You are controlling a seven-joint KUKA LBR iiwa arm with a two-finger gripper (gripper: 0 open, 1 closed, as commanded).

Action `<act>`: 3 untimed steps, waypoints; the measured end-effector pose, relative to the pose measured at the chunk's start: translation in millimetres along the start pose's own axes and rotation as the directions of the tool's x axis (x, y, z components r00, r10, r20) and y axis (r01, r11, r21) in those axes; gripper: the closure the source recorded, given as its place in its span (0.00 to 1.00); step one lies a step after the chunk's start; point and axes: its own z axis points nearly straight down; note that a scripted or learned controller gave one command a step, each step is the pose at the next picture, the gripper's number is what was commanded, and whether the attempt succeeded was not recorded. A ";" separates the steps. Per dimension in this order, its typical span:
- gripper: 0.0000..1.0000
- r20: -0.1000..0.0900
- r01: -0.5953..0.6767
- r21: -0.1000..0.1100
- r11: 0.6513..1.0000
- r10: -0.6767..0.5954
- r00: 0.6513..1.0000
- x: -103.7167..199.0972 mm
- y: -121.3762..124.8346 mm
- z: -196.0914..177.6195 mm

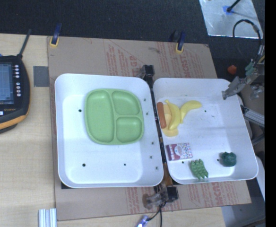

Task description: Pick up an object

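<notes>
Grey metal of the gripper (233, 90) pokes in at the upper right edge of the right bin (209, 176), over the rim; whether it is apart or together can't be told at this size. Nothing sits between its tips, so it carries nothing, and it hangs well apart from every item, prob. parked clear so the camera gets an unblocked look at the bin before a pick.

Nearest to it is the yellow banana (191, 106), curved, lying in the bin's upper left part. Touching that, further left, are a second yellow piece (173, 118) and a brown hot dog (161, 114) right against the bin's left wall; that cluster looks awkward to grasp, w/ pieces touching and the wall close.

Lower down, a red-and-white packet (179, 151) lies flat near the left wall. By the front rim sit a ridged green item (199, 169) and, to the right and apart from it, a dark green lump (228, 159). That lump stands alone w/ free space around, so it seems the easiest target.

Left bin (72, 174) holds a green divided plate (114, 116), centred, flat. Beyond, on the bench's left, rests a teach pendant (3, 91).

Task step: not yet begun; approach and descent still needed.
</notes>
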 end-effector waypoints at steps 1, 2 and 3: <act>0.00 0.000 0.002 0.003 1.000 -0.002 1.000 58.5 29.2 118.3; 0.00 0.001 -0.002 -0.002 1.000 0.002 1.000 -9.2 33.3 148.9; 0.00 0.000 0.003 0.002 1.000 -0.003 1.000 61.5 -0.4 184.7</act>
